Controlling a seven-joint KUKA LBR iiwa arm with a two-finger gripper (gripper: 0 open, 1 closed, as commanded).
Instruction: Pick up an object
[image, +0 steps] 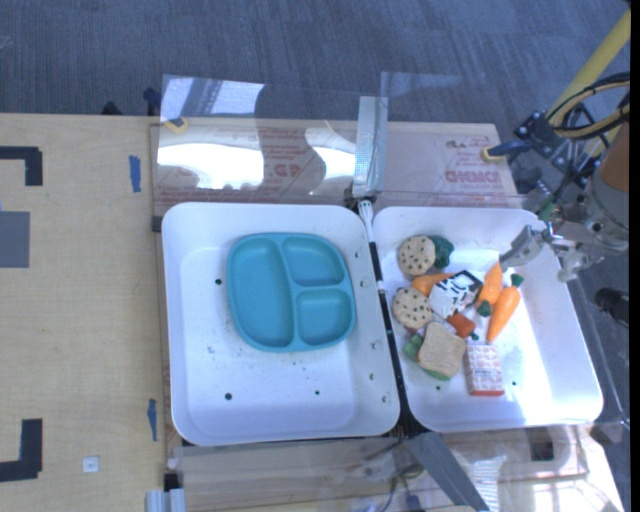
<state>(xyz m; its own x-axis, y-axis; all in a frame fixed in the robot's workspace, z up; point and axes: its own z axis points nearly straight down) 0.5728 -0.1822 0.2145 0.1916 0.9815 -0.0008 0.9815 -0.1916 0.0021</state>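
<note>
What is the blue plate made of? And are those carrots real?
The blue plate looks like matte molded plastic: one even teal colour, smooth rounded compartments. The carrots look like toy plastic, smooth and very bright orange, though the view is too small to be sure.

toy food crowds the right bin's left half; its right half lies open.

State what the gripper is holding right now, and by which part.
Nothing is held. The gripper hangs over the right bin, beside the carrots, with no object between its fingers.
</note>
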